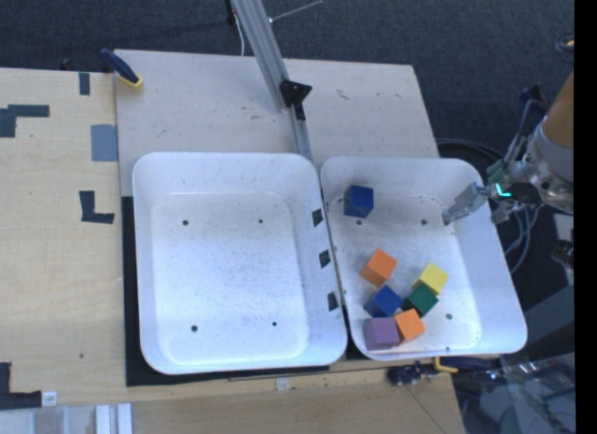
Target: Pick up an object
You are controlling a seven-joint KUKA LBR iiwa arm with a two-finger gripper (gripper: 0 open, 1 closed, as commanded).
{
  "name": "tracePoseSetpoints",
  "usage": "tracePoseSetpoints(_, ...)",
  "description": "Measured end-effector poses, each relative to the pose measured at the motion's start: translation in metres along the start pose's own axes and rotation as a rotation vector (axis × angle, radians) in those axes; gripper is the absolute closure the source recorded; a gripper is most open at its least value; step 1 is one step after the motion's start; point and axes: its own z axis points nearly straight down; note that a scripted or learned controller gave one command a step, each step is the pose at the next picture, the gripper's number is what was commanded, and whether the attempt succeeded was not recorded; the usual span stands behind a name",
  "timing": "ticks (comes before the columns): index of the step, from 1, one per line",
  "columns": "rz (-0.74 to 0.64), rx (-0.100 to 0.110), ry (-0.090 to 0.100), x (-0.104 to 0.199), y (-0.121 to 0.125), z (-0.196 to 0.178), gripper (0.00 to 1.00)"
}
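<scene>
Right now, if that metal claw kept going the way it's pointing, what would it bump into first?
The gripper points down and left into the right bin. Its line probably meets the bin's bare floor before reaching the orange cube, though its height is hard to judge from above.

The arm [560,147] is cut off by the right edge, the jaws' gap is too blurred to be judged, the green cube [423,301] is partly covered by the yellow cube [432,279], and the counter [56,236] is cropped at left.
</scene>
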Motion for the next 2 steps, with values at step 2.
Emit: tracePoseSetpoints(2, -0.001, 0.0, -0.001, 0.003, 0.001, 0.041, 0.0)
